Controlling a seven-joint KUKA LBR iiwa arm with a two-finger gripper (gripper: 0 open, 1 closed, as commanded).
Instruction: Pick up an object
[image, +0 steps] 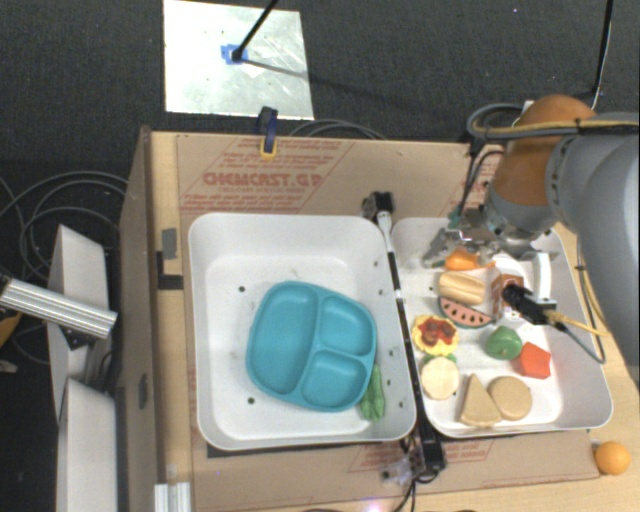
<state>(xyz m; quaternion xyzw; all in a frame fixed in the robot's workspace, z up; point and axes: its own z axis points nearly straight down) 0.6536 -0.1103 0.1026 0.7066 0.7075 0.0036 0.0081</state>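
Observation:
My gripper (446, 243) hangs over the far left corner of the right bin (590, 400), just above a small orange fruit (461, 262). Nothing shows in its grasp. Below the fruit lie a hot-dog bun (462, 288) and a watermelon slice (470, 315). Further toward the front are a yellow and red flower-shaped piece (434, 334), a green ball (504, 343), a red block (535, 361), a white disc (439, 379), a tan bread slice (479, 402) and a round cookie (512, 397). The grey arm (590, 180) enters from the right.
The left bin (230, 250) holds a blue divided plate (312, 345) with a green pod (373, 395) at its right front edge. A ridge (396, 290) separates the bins. An orange ball (610, 457) sits on the bench outside the right bin's front corner. Cables lie at the left.

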